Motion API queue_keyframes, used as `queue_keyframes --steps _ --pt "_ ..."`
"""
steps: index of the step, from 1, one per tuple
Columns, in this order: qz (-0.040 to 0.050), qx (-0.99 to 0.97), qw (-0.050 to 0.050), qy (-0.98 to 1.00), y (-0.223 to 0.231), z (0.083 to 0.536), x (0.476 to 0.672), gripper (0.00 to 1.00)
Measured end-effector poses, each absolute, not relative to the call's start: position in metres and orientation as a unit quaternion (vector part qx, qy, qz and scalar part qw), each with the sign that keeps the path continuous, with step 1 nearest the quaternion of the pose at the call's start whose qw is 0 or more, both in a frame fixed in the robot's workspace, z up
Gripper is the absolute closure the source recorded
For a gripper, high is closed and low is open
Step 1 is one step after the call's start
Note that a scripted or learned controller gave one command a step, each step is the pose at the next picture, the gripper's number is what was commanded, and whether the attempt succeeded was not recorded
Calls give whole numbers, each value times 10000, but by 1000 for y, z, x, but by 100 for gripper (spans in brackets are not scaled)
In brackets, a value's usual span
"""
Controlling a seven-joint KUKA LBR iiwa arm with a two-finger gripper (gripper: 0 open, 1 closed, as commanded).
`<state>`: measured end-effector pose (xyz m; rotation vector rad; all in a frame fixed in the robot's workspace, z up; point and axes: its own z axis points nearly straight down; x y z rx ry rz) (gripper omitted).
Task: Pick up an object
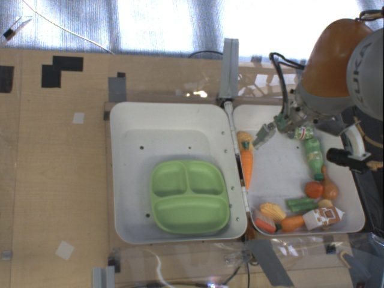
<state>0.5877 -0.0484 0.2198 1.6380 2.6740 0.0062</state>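
Two bins on the bench, and the right bin (273,161) has all the toys. The gripper (282,126) hangs over its upper part with its fingers spread fairly wide and nothing between them. Closest target looks like the green bottle (312,155), just right of and below the gripper, lying on its side with a label around it. My worry: it's round and smooth, so a slightly off-centre pinch could squirt it sideways toward the tomato (313,189) sitting right below it. The carrot (245,159) lies along the wall left of the gripper, so grabbing that risks fingers hitting the wall.
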Motion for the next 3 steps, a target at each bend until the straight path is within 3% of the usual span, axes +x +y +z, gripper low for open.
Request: queue_keyframes --steps 1,2,3 --pt "10 5452 10 8383 -17 184 602 0" --pt "-20 5710 -6 8209 -108 104 580 0" --pt "-4 6081 90 7938 -97 90 603 0"
